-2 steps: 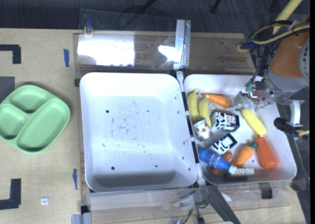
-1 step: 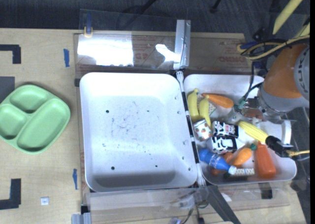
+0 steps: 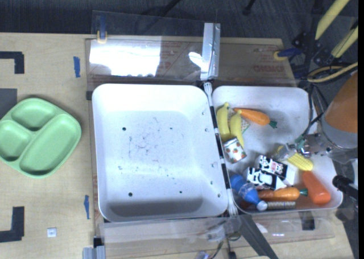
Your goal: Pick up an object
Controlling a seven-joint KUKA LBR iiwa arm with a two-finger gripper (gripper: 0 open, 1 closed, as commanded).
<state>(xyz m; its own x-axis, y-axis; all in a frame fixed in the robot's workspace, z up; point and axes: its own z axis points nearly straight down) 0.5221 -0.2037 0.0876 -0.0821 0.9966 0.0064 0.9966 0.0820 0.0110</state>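
The gripper hangs low at the right bin's edge, likely lined up on the corn cob just below it. I cannot tell its state. The carrot lies farther off, beside the bananas.

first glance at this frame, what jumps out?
The right bin draws the eye: a heap of bright toy items, with a banana and a carrot near its far-left corner and a black-and-white box toward the front. The left bin beside it shows bare scuffed white floor. Off to the left on the bench sits a green divided plate, and the arm's orange band looms at the right edge.
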